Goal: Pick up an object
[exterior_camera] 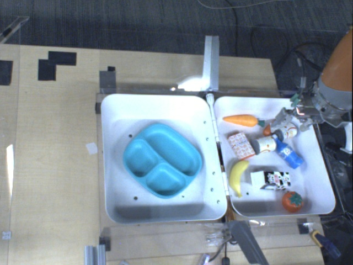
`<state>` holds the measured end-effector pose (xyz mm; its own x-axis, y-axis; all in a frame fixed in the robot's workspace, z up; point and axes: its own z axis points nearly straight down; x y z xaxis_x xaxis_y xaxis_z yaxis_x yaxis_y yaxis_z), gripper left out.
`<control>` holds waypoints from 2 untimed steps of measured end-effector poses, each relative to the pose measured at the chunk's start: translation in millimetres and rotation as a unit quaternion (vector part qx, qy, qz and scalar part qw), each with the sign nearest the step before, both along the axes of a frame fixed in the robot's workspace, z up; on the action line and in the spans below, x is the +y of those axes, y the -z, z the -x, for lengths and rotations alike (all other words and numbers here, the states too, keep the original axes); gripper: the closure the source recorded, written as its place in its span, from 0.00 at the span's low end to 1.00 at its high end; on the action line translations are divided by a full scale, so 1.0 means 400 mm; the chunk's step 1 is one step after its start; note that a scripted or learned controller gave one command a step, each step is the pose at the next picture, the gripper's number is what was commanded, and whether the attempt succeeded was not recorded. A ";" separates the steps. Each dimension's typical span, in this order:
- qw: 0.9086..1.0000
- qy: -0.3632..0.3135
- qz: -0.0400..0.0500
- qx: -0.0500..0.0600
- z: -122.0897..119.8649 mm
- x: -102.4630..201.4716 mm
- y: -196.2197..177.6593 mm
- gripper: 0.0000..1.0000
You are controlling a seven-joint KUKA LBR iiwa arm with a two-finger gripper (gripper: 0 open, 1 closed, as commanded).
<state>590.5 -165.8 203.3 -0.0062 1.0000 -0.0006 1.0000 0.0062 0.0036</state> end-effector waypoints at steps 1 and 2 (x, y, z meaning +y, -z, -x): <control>0.999 -0.052 0.002 -0.002 -0.039 -0.100 -0.043 0.00; 0.996 -0.084 0.010 -0.018 -0.075 -0.110 0.211 0.00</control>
<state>620.4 -209.9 118.8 -0.1727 0.9847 -0.0235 0.9841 0.1735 0.0373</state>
